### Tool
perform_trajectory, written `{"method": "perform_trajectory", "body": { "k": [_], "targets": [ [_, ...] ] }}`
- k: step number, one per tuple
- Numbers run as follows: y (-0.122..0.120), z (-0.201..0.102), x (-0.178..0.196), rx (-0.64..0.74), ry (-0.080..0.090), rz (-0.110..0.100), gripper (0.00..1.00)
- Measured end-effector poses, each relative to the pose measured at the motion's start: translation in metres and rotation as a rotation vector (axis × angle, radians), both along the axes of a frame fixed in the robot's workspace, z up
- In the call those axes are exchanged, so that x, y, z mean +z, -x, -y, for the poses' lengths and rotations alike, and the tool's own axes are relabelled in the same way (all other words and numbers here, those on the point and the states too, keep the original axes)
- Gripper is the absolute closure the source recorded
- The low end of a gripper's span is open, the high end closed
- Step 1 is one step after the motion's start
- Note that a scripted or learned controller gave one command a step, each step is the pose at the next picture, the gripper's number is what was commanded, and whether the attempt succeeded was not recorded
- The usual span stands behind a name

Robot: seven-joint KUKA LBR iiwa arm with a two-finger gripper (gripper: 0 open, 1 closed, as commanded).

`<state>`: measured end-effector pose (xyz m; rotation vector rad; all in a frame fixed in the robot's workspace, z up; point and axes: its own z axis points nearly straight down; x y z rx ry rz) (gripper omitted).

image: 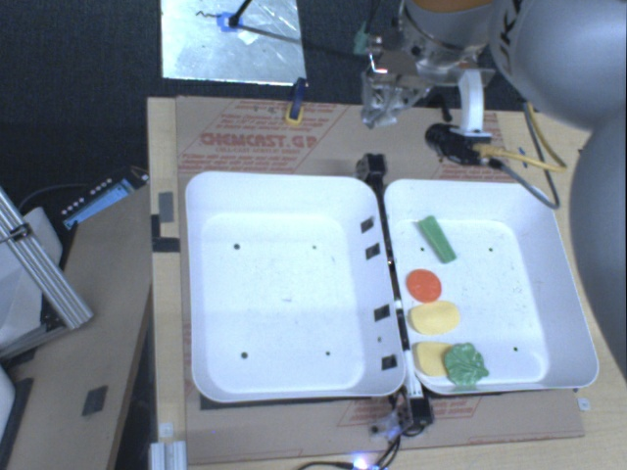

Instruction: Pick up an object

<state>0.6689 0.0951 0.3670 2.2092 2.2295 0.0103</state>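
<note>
White plastic forms both bins, set side by side so that one can feed the other. We judge that no pick has begun: our gripper (384, 106) hangs high at about twelve o'clock, past the bins' far rims, likely parked clear of the camera's look at the contents. We cannot tell how it is set, since blur hides its tip. The right bin (549, 292) holds everything, all crowded along its nine-o'clock wall: a green stick (437, 239) toward eleven o'clock, an orange disc (423, 285) just below it, a yellow piece (434, 317) next, then a second yellow piece (428, 357) with a green leafy lump (464, 364) touching it at seven o'clock. The left bin (206, 292) shows bare floor. Any of the five could serve as the object to lift.
</note>
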Motion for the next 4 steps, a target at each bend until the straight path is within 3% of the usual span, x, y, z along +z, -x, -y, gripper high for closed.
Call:
{"method": "perform_trajectory", "body": {
  "k": [1, 2, 4],
  "targets": [
    [0.001, -0.076, 0.06, 0.003, -0.002, 0.002, 1.0],
    [0.001, -0.128, 0.064, 0.0, 0.0, -0.003, 1.0],
    [0.001, -0.139, 0.09, -0.003, 0.002, -0.004, 1.0]
  ]
}}
